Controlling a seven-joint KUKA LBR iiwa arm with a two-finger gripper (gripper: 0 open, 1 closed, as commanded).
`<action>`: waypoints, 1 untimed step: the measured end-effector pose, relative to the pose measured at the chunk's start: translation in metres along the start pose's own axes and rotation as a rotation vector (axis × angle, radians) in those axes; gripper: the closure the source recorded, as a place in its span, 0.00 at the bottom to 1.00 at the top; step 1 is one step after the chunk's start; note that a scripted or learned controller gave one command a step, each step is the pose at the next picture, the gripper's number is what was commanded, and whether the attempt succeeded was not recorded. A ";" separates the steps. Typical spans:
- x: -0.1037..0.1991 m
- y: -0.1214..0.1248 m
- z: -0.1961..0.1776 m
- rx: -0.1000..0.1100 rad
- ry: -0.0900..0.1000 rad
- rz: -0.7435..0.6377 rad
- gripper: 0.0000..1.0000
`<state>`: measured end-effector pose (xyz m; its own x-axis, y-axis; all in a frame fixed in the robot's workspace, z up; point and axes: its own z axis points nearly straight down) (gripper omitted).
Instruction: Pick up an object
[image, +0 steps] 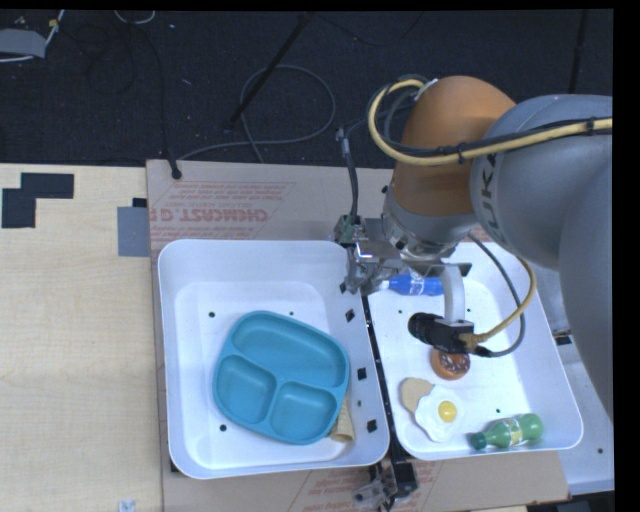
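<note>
Since the right bin (500, 385) holds the small items and the gripper (368, 262) hangs at its far left corner by the divider, the nearest pick is the blue object (418, 287). It lies just beside the gripper toward the view's right, with its long axis left-right. Which end leads is too small to tell. Can't tell whether the gripper is spread or closed.

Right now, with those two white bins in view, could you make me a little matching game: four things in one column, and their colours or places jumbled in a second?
Things:
1. divided plate
2. fried egg
3. bottle
4. doughnut

Descriptions:
A. green, lying on its side
B. blue, in the left bin
C. white with a yellow centre
D. brown and round

Pairs: 1-B, 2-C, 3-A, 4-D
</note>
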<state>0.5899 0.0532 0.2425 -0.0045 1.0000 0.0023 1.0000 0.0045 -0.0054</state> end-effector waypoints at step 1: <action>0.044 -0.014 0.013 0.001 -0.001 0.001 1.00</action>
